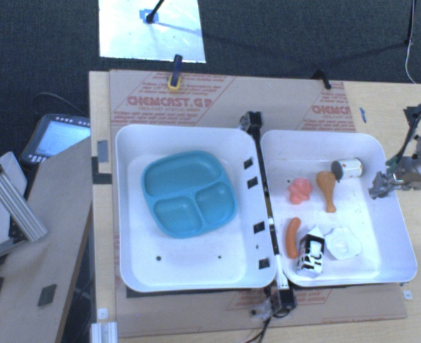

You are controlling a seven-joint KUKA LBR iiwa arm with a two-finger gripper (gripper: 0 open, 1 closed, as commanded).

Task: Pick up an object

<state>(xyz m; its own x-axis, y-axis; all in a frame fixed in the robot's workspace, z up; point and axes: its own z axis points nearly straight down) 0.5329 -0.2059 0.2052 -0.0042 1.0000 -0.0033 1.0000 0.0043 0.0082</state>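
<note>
The gripper (383, 184) hangs at the right bin's (389, 259) right rim, holding nothing; whether it is apart or together I cannot tell. To pick well, I judge it should move left and centre over a lone piece such as the drumstick (327, 189), dropping straight. Nearby lie a knobbly pink lump (300, 190), a small cylinder (347, 168), an orange sausage (292, 236), a black-and-white carton (311, 253) touching a white cup (343, 242). The left bin (135, 263) holds a smooth blue tray (189, 191).
</note>
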